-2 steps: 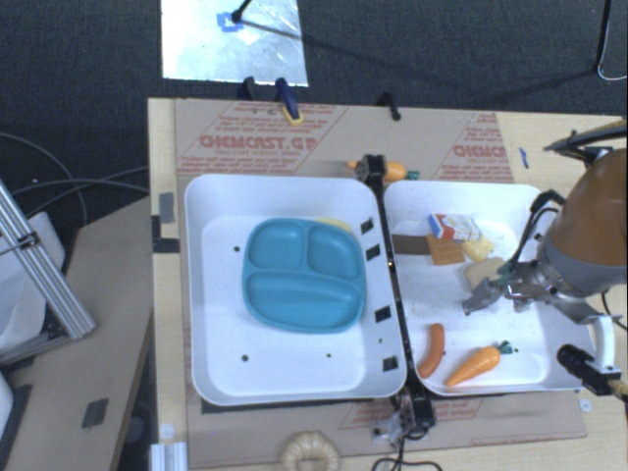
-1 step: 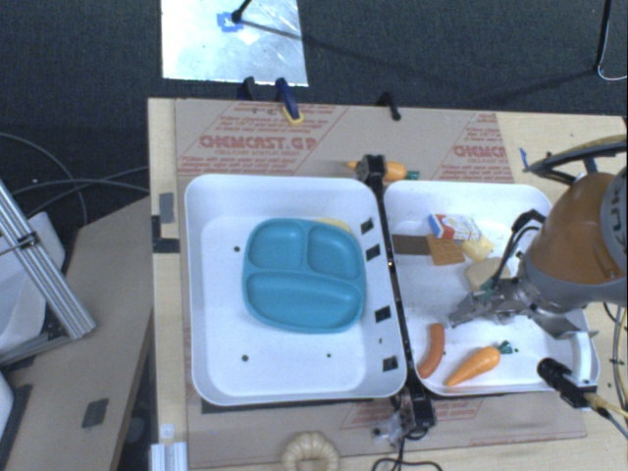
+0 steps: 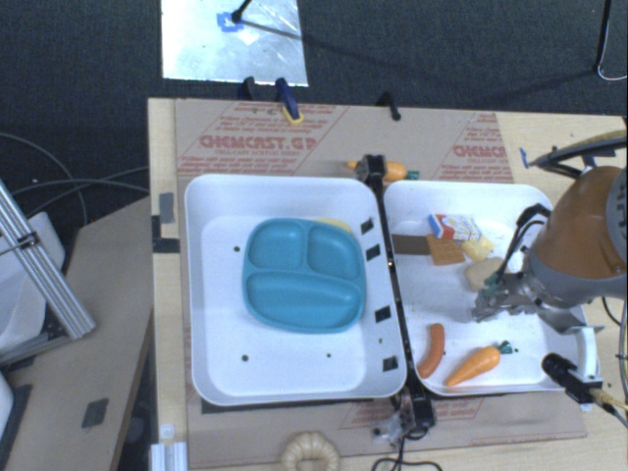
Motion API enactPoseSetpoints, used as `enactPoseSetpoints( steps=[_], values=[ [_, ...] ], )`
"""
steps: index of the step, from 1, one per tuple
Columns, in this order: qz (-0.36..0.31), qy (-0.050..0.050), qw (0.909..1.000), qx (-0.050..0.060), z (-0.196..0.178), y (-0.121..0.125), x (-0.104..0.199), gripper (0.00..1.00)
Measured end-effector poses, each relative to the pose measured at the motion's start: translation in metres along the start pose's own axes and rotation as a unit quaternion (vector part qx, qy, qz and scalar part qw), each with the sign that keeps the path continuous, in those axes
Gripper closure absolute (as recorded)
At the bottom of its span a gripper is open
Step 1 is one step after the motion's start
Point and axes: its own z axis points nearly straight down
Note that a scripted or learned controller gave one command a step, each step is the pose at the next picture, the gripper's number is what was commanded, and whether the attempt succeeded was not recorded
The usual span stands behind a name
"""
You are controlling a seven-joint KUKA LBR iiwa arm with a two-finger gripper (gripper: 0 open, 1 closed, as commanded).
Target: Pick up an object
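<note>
The claw [image 3: 488,305] was down inside the right bin [image 3: 417,263], near its middle, just below a pale lump [image 3: 481,275] that sat close by. I could not tell if it was shut or let go, and nothing showed in it. A toy carrot [image 3: 475,363] lay near the front wall, a bit below the claw. A little sausage [image 3: 432,349] lay just left of the carrot. A small red and white box [image 3: 451,227] and a brown block [image 3: 444,251] sat near the back. The left bin [image 3: 211,263] held a blue tray [image 3: 301,273].

To do it well, I think the claw should line up right over one toy, go straight down, squeeze it in the middle, then lift slowly.
</note>
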Motion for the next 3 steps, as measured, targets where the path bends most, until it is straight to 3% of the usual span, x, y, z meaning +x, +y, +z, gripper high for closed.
enactPoseSetpoints(
  steps=[2,3],
  values=[
    [-0.002,-0.001,1.0000,-0.003,-0.118,0.003,-0.002,1.00],
    [-0.004,0.000,1.0000,-0.001,-0.128,0.032,0.037,1.00]
  ],
)
